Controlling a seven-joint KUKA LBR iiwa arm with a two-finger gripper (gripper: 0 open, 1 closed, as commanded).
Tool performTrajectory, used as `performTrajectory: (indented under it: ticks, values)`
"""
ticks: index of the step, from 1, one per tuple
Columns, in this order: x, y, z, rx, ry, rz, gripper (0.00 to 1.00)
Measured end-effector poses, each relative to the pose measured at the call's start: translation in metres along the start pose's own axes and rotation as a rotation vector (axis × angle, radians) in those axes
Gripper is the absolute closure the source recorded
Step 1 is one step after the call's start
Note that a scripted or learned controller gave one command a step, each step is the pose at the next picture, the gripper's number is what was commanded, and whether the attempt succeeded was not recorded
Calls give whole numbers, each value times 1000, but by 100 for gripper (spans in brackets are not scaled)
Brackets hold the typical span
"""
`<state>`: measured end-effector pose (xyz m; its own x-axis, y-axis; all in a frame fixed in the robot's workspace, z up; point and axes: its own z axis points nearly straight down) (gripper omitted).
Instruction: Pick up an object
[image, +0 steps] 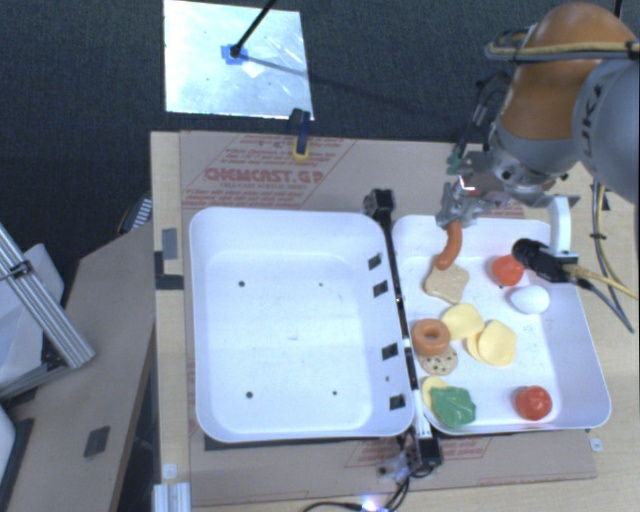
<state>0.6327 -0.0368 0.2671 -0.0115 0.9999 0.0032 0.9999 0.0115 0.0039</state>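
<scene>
A single fixed camera looks down at a slant on the cardboard-topped bench, standing far enough back to frame both shallow white plastic bins, the left bin and the right bin, side by side. The bench's far edge lies toward the top of the frame, and the grey-and-orange robot arm enters from the upper right.

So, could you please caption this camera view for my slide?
Gripper lifting a sausage above the right bin of toy food.
</scene>
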Motion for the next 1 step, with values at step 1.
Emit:
performTrajectory:
  ticks: [1]
  values:
    - [63,-2,33,4,0,1,100]
